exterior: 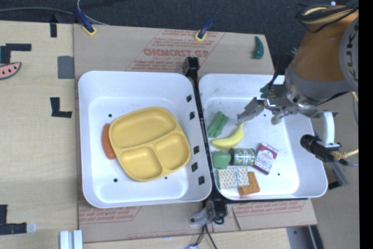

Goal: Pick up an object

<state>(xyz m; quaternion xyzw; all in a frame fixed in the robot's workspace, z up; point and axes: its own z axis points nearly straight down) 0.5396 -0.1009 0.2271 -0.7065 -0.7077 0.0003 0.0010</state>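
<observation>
Hand (260, 111) poised low over the right bin (303, 183), fingers parted and holding nothing, just above and right of the banana (228, 138). Left to right: orange piece (107, 143) tucked against a yellow divided plate (150, 142) in the left bin (96, 90); green block (218, 123), banana, green can (241, 156), small red carton (265, 158) and flat packets (238, 178) clustered in the right bin. Reaching in from the right, grey arm (323, 61) with orange band.

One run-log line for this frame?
gripper: open, above right bin, holds nothing | banana: lying in bin | yellow tray: left bin
</observation>
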